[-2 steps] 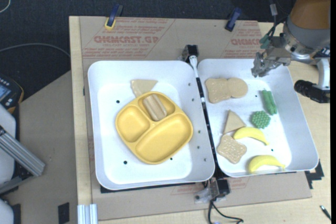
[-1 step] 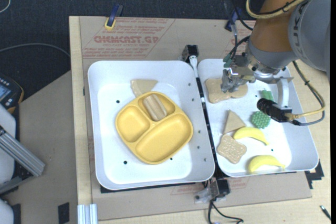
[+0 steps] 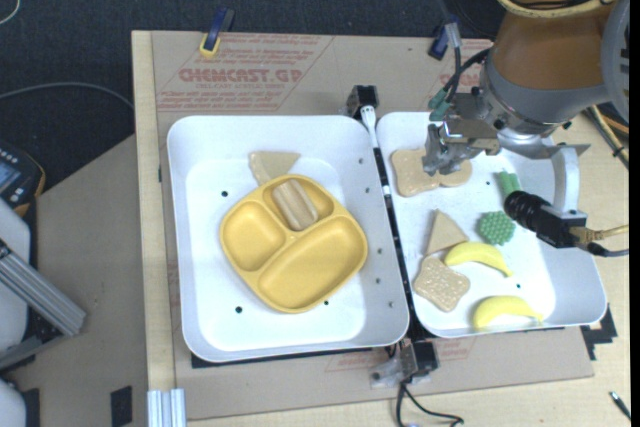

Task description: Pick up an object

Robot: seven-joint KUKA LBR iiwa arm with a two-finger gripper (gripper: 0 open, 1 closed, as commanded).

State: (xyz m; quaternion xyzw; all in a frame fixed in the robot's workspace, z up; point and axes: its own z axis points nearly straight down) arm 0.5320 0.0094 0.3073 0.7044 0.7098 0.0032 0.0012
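Toast-shaped toy slice (image 3: 417, 173) lies flat in the far-left corner of the right bin (image 3: 580, 287), directly under the gripper (image 3: 440, 158). This is my best guess at the pick target, since the claw sits over it.

Camera view:
- Gripper is low over the right-hand part of the slice, near a second tan piece (image 3: 455, 176) that overlaps or abuts the slice on that side. Contact with either piece: cannot tell. Claw open or closed: cannot tell, the wrist body hides it from above.
- Slice's visible bulk lies to the left of the gripper, toward the divider between the bins. Long axis of slice: not clear, outline partly covered.
- Elsewhere in the right bin, all nearer the camera than the slice: tan triangular wedge (image 3: 444, 231), square cracker-like piece (image 3: 441, 283), two yellow bananas (image 3: 477, 257) (image 3: 506, 311), green bumpy ball (image 3: 495, 228), small green piece (image 3: 508, 182) beside the arm's black fitting.
- Left bin (image 3: 190, 215), well apart from the slice: yellow divided plate (image 3: 310, 265) with a tan roll (image 3: 294, 203) in its far compartment; tan wedge (image 3: 272, 164) tucked at the plate's far rim.

Judgement: the grasp hinges on the gripper being offset rightward from the slice's centre; a closure here may catch an edge or the neighbouring piece instead.
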